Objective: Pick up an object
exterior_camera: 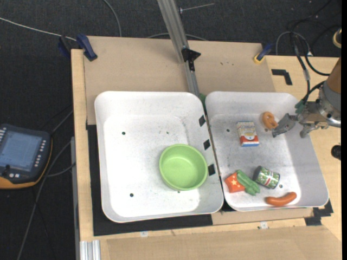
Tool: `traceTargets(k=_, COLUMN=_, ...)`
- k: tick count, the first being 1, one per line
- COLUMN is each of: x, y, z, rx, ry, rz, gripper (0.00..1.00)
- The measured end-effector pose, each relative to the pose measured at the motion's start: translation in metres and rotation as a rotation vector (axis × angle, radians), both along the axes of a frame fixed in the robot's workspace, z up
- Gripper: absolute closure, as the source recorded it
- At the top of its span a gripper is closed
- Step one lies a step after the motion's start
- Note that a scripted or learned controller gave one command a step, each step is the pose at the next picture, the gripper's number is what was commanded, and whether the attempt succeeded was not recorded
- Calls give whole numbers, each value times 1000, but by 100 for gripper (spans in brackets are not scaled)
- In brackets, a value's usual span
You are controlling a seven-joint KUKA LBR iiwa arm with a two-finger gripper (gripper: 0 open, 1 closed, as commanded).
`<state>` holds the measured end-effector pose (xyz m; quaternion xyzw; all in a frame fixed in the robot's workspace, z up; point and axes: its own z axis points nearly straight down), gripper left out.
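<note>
Camera view, entry: tool [293, 125] over right bin [303, 161], no object held.

Tool stood at the right bin's upper right, fingers spread apart with nothing between them. Nearest item: orange piece [268, 119], just beside the left finger near the back wall. Also listed: small carton [248, 134], green can [267, 177], red block [234, 183] touching green pod [249, 183], sausage [281, 200]. Left bin [124, 145] carried 1 green bowl [183, 167]. Risk, judged: closing off-centre would nudge the orange piece against the wall, or clip the rim.
</note>
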<state>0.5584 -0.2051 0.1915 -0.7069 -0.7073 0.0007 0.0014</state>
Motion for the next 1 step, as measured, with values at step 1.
traceTargets(k=1, x=-7, y=8, z=-51, rx=1, ry=1, rz=0, gripper=0)
